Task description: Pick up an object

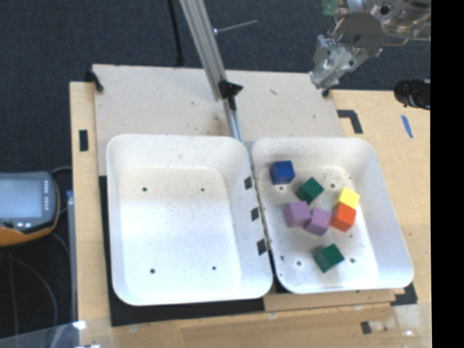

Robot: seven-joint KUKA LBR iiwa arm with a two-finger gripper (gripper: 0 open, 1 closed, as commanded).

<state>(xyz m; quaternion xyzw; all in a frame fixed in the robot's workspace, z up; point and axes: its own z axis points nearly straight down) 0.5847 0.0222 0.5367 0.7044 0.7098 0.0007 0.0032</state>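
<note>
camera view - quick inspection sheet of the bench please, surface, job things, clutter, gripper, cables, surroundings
surface: tan bench bearing the left bin and the right bin side by side, a pale board behind them
job's things: all in the right bin: blue cube, two green cubes, two purple cubes touching, yellow cube against orange cube
clutter: nothing seen
grippers: gripper raised above the board's far right corner, behind the right bin, nothing between its fingers; open or shut unclear
cables: dark cable on the floor behind the bench
surroundings: slanted metal rail, handheld screen unit at left, dark carpet
</note>
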